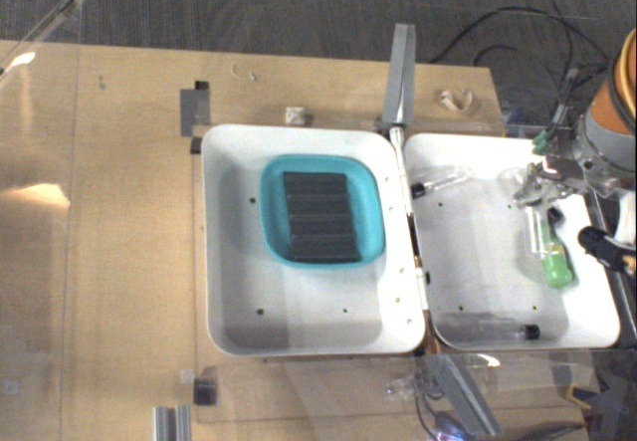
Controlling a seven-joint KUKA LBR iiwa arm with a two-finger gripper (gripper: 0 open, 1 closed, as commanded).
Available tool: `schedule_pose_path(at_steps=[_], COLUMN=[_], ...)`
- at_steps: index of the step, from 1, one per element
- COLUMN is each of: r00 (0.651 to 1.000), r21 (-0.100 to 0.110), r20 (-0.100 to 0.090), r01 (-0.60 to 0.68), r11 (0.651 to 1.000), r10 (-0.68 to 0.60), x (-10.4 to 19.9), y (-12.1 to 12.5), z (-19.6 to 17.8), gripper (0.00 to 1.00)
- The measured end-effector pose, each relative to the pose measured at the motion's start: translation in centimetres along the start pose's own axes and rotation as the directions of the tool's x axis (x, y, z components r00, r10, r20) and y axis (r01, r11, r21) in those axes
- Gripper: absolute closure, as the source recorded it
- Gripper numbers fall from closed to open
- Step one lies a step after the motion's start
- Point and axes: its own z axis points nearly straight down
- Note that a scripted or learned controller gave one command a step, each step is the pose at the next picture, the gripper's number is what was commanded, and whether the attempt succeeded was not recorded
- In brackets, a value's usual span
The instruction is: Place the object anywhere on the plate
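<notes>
- The plate [370, 215], teal with a dark ribbed slab on it, sits in the left bin [231, 260]. The object, a clear tube with a green end [553, 255], lies well to the plate's right, in the far bin [478, 260], not yet moved.
- The gripper [542, 185] hovers just above the tube's clear end, farther from the plate than the centre wall; I cannot tell how it is set, wide or narrow.
- Risk: the tube is slim, smooth and round, so a pinch may roll it aside or slip.
- Risk: it lies near the bin's outer wall, leaving little room.
- Risk: a loose hold could drop it before the plate.
</notes>
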Motion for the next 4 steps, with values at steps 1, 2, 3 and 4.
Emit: schedule_pose_path(at_steps=[1, 2, 3, 4], r00=[0.994, 0.982, 0.982, 0.983], r21=[0.001, 0.003, 0.002, 0.002], r20=[-0.002, -0.002, -0.002, -0.003], r01=[0.108, 0.19, 0.189, 0.182], r11=[0.994, 0.982, 0.982, 0.983], r10=[-0.108, -0.19, -0.189, -0.182], x=[7.0, 13.8, 13.8, 18.9], y=[-8.1, -2.3, -2.3, -3.5], z=[-2.0, 1.0, 1.0, 2.4], gripper=[1.0, 1.0, 0.0, 0.0])
